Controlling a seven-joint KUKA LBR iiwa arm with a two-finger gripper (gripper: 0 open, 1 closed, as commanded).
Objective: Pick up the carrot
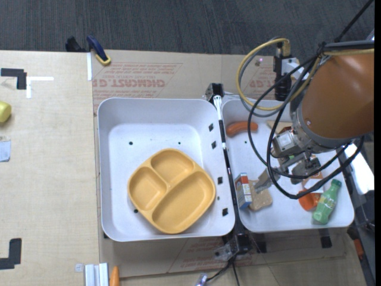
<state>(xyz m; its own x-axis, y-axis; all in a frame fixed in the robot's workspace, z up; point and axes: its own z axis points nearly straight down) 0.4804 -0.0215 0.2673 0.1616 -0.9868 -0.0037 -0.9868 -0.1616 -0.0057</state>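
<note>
Reaching in from the right of the frame, the arm hangs over the right bin, its cables looping across the bin's upper half. The left bin holds a yellow divided plate. Both bins sit on cardboard printed with red lettering that runs reversed along the top edge; I cannot read it with any certainty.

The gripper is at the middle right of the right bin, and whether it is apart or together cannot be told. A green bottle lies at the bin's lower right. A bread slice and a small carton lie at its lower left; the carton's label is too small to read.

The carrot lies in the lower right of the right bin, touching the bottle's left side, just below the gripper and slightly to its right, partly hidden by cables.
</note>
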